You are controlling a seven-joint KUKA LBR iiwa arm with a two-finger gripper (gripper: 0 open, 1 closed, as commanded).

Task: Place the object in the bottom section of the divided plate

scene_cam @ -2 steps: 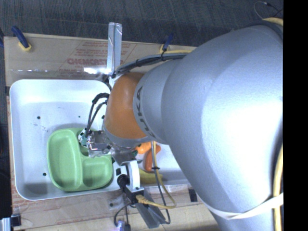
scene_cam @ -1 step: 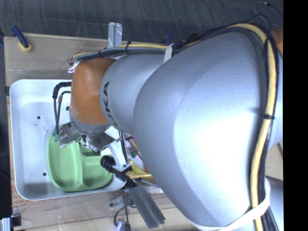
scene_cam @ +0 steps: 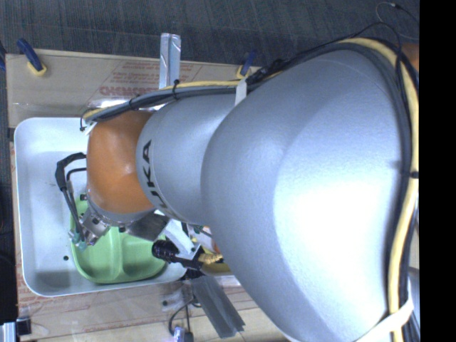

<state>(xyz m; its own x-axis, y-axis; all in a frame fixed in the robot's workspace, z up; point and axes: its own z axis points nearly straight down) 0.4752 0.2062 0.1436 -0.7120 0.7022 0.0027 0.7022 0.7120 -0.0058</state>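
At far left, a white bin (scene_cam: 27,191) on the bench (scene_cam: 107,73), its near wall bare. Just inside it, toward the view's lower edge, a green divided plate (scene_cam: 121,263) lying flat, one raised ridge faintly visible across its middle and much of its upper part covered by the wrist. Directly above the plate's upper-left rim, the gripper (scene_cam: 84,235), pointing down into the bin, ringed by a black cable loop (scene_cam: 65,173) and tucked under the orange band (scene_cam: 117,162). Cannot tell from here whether the gripper is spread, pressed together or pinching anything, since the wrist hides that spot. Cannot pick out the object to be placed with any certainty either; if carried, hidden beneath the wrist at the plate's upper-left edge. Further right, a black fitting (scene_cam: 167,251) and a small yellowish piece (scene_cam: 211,261) just beside the plate's right rim, too cramped to identify. Then the broad grey arm (scene_cam: 306,191) covering the rest. Judging by this layout, the key relation: bottom section of the plate lying from the gripper toward the view's lower edge and slightly rightward, very near. Probably a short shift that way before any release, not a long carry.
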